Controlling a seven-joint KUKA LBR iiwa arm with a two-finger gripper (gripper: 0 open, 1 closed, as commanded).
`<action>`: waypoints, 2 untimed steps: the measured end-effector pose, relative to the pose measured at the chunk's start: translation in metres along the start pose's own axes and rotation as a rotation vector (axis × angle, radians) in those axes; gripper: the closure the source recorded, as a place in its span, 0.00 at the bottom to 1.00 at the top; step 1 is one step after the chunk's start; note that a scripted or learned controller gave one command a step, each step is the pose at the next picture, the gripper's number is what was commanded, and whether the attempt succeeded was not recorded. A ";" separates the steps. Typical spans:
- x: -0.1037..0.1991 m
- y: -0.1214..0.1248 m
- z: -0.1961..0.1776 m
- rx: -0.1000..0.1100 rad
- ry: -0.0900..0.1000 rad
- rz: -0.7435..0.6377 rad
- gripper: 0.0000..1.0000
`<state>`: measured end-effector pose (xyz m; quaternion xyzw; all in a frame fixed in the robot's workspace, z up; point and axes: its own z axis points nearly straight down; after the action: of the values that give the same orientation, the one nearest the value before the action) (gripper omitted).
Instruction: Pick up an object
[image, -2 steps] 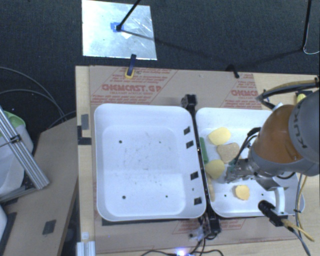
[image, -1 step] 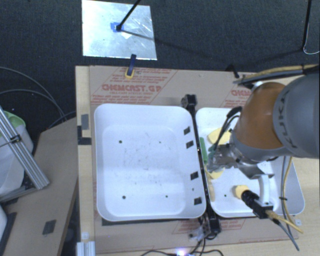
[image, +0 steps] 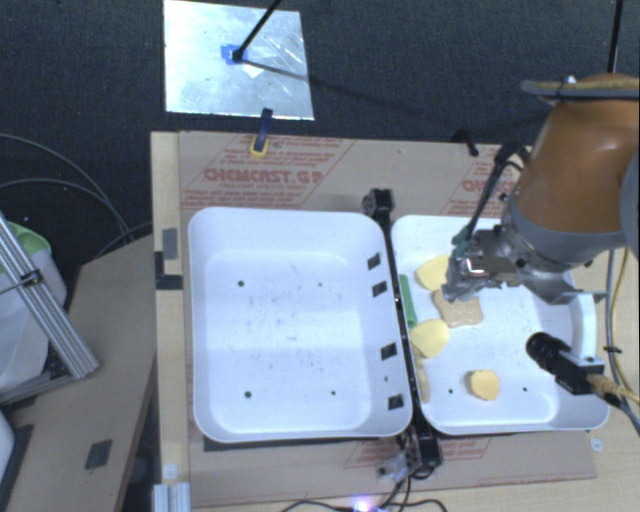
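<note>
The arm (image: 575, 190) enters from the right edge of the frame. Its bulky orange band (image: 585, 140) fills the upper right, and the grey wrist below it slopes down and to the left into the right bin (image: 520, 335). The gripper (image: 463, 283) hangs low over the upper left part of that bin. Its tip is at the top edge of a tan square piece (image: 465, 314), but whether it touches the piece cannot be told. Whether the claw is open or closed is also unclear, as its metal parts blur together, and nothing can be seen held in it.

The tan square piece lies flat on the bin floor, left of the bin's centre. Three yellow lumps lie around it:
- The upper yellow lump (image: 432, 272) is just left of the gripper.
- The middle yellow lump (image: 430, 337) is just below and left of the tan square, near the bin's left wall.
- The lower yellow lump (image: 484, 384) sits apart, toward the bottom of the bin.

A thin green strip (image: 406, 298) runs along the inside of the left wall.

The left bin (image: 290, 320) sits at centre frame, its floor flecked with dark specks. Both bins rest on a cardboard sheet (image: 300, 170) with red print. A silvery sheet (image: 238, 60) lies on the dark floor at the upper left.
</note>
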<state>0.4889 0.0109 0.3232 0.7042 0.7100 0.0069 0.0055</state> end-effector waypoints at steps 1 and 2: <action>0.039 0.000 -0.052 0.009 0.000 0.000 1.00; 0.082 0.005 -0.067 0.014 -0.001 0.001 1.00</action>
<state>0.4922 0.0928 0.3903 0.7045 0.7097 0.0019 0.0009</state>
